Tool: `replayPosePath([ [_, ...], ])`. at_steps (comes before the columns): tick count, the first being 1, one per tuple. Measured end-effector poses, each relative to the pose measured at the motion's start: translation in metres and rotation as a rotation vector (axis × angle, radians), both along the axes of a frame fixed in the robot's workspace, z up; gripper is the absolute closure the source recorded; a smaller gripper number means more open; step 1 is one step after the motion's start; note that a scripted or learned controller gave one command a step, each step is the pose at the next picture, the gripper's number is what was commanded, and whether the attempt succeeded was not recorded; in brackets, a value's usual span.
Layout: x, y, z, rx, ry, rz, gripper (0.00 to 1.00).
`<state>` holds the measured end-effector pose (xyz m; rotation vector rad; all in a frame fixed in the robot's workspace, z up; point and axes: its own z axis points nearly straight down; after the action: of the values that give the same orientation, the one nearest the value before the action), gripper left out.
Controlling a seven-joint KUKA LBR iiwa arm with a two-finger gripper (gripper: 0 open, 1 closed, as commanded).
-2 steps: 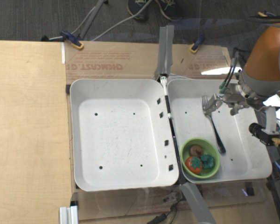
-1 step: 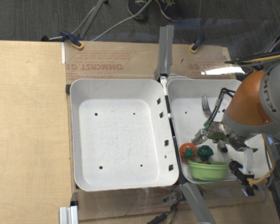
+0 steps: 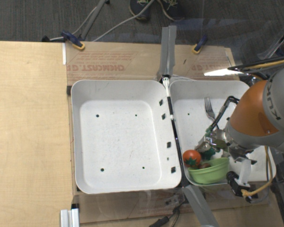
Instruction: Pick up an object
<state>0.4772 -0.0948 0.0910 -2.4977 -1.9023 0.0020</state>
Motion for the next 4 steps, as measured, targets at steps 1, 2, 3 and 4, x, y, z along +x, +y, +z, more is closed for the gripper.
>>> replayPosePath([
  [1,0.0,-0.001,0.008,0.0,0.002,-0.003,1.0],
  [2,0.057,0.066,0.1,-0.003,0.0,-0.185,1.0],
  [3,0.001,0.009,0.191,-0.003,-0.001,-0.074,1.0],
  [4,0.0,0.108,0.119,-0.003,0.003,-0.245,1.0],
])
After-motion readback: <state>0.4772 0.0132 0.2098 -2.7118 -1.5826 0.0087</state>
